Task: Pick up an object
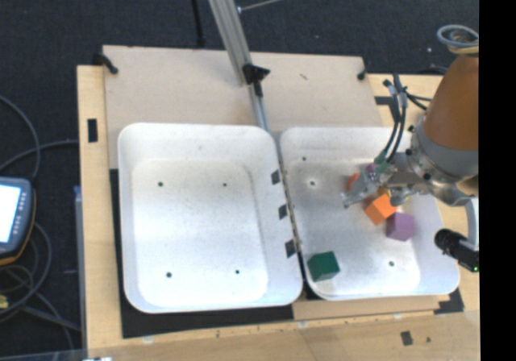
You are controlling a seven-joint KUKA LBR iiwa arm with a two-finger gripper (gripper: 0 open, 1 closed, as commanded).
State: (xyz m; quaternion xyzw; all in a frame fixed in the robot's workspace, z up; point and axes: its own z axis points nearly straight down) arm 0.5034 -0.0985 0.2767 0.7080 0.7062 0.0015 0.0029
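Note:
My gripper (372,188) hangs low over the middle of the right bin (322,150), with the orange-banded arm (451,114) reaching in from the right. An orange block (380,209) lies just below and right of the gripper, touching or nearly touching it. Against that block's lower right side sits a purple block (401,226). A small red piece (353,182) shows at the gripper's left edge. Near the right bin's front left corner rests a green cube (323,264), well apart from the gripper.
The left bin (137,150) stands beside the right one. A slanted metal post (230,21) rises behind the bins. A tablet (12,218) and cables lie off the bench at the left.

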